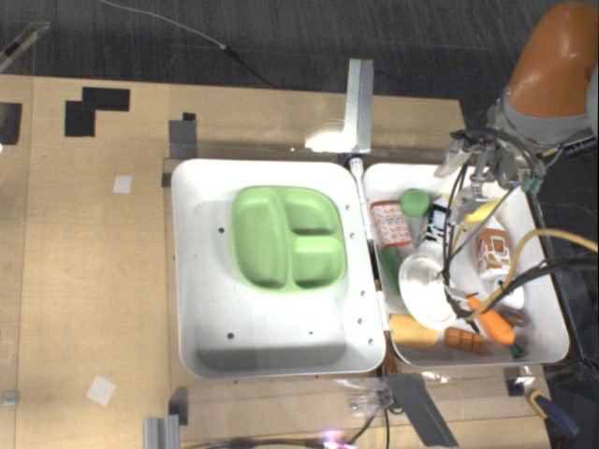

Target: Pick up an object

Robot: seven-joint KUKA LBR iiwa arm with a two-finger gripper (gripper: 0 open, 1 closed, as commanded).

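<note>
Readable text: we can make out none anywhere on the bench.
Red packet [390, 224] in the right bin [552, 340]: we see a pale printed panel on it, too small to read.
White and orange packet [493, 253], right side of the same bin: we see an orange mark, but no letters we can tell.
Black and white item [436, 223] beside the green cap [415, 200]: its print is blurred.
</note>
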